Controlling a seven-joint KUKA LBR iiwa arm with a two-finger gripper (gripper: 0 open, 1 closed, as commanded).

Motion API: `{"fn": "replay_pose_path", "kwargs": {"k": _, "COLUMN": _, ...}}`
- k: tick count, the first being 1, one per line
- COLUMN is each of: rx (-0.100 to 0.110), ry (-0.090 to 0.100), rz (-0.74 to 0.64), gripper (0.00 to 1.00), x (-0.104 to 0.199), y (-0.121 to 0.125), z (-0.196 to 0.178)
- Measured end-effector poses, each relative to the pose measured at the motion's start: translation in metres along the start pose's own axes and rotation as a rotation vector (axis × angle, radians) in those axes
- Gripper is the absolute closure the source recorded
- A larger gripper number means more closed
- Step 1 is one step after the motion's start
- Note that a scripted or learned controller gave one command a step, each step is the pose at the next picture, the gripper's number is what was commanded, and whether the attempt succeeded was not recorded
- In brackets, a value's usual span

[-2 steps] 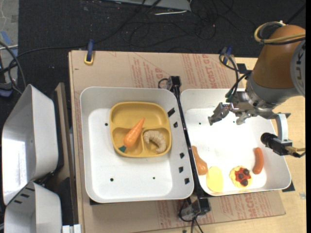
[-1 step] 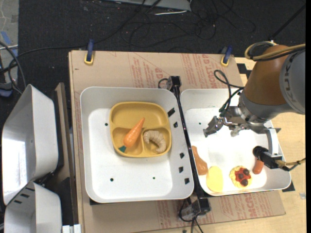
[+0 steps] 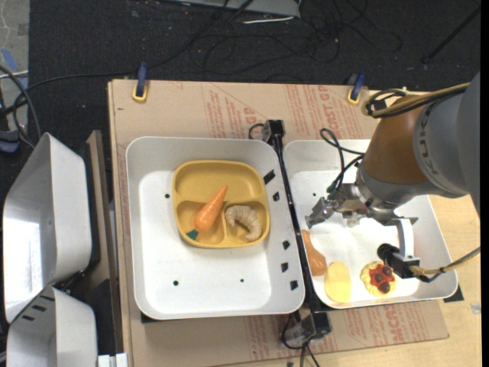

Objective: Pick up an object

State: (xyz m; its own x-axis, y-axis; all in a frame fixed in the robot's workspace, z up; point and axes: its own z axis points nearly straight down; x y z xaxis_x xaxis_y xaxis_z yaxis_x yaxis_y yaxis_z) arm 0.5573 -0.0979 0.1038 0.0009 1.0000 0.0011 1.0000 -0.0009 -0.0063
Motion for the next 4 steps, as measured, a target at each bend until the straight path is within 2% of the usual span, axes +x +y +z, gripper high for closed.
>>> {"fn": "replay_pose_path", "kwargs": {"k": 1, "rx": -0.004, "ry": -0.001, "rz": 0.0, "gripper": 0.0, "x": 0.0, "y": 0.0, "z": 0.012}}
{"fn": "replay_pose_path", "kwargs": {"k": 2, "rx": -0.006, "ry": -0.001, "rz": 0.002, "gripper": 1.0, "x": 0.001, "y": 0.0, "z": 0.002}}
{"fn": "replay_pose_path", "kwargs": {"k": 4, "rx": -0.012, "ry": -0.002, "rz": -0.003, "gripper": 1.0, "x": -0.002, "y": -0.008, "z": -0.097}}
